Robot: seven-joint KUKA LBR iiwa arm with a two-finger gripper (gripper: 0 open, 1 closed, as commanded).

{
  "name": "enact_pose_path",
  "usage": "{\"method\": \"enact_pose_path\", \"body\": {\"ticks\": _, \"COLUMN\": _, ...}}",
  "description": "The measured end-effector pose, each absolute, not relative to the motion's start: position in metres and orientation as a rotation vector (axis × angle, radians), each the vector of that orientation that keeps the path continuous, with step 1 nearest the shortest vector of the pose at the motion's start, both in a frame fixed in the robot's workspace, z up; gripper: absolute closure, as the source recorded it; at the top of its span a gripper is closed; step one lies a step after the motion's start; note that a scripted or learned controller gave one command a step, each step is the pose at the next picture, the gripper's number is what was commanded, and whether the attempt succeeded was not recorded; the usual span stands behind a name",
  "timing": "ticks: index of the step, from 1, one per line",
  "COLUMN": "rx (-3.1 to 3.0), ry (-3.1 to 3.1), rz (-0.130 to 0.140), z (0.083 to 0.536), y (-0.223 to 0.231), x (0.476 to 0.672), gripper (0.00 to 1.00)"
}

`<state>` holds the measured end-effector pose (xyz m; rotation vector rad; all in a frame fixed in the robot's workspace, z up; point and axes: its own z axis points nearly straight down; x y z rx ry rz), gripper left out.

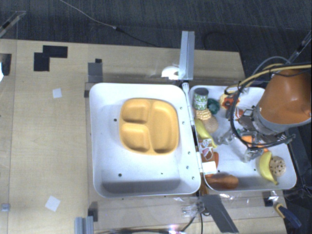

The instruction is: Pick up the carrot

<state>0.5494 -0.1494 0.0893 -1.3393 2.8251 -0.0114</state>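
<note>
In the right bin, a small orange piece that looks like the carrot lies mid-bin and is mostly hidden by the gripper. The gripper is lowered directly over it, under the arm's orange band. Grey finger parts stand on either side of the orange piece. I cannot tell whether the piece is between the fingers or only beneath them.
A yellow divided tray sits in the left bin. The right bin also holds a green can, a banana beside a cookie, another banana, and a brown loaf-like item at the front. Cables loop above the gripper.
</note>
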Motion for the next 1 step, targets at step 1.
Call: {"method": "enact_pose_path", "body": {"ticks": 1, "rx": -1.368, "ry": 2.816, "rz": -0.009, "z": 0.0887, "y": -0.1450, "x": 0.5763, "gripper": 0.00}}
